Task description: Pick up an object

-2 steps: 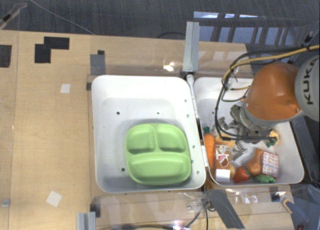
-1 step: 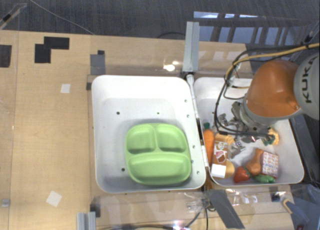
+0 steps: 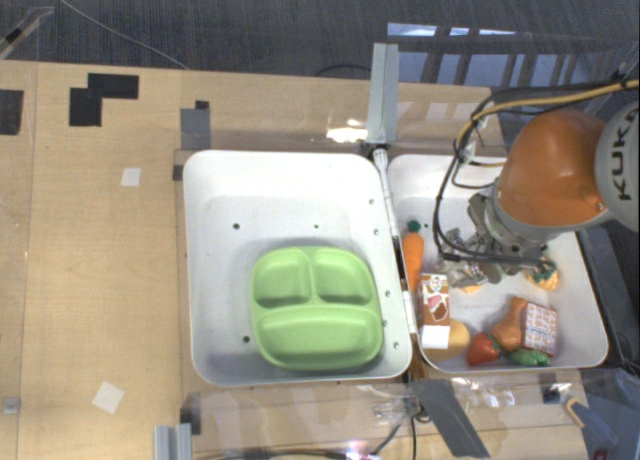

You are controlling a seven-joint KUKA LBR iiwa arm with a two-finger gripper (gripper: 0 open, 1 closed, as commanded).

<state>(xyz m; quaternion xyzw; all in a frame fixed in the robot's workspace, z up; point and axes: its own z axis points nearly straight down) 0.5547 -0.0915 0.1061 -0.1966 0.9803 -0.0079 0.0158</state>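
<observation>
The right bin [image 3: 590,348] holds several toy foods: an orange carrot [image 3: 412,258] along its left wall, a small printed carton [image 3: 434,300], a yellow lump [image 3: 457,333], a red fruit [image 3: 483,350], a brown piece [image 3: 512,323], a pink checkered box [image 3: 540,328] and a green piece [image 3: 533,357]. My gripper [image 3: 487,266] hangs low over the middle of this bin, under the orange wrist band [image 3: 550,173], which hides most of it. It sits just right of the carrot and above the carton. I see nothing held in it.
The left bin [image 3: 215,198] carries a green divided plate [image 3: 315,308] at its front half. A metal post [image 3: 383,88] stands behind the gap between the bins. Cables [image 3: 470,138] loop from the wrist over the right bin's back.
</observation>
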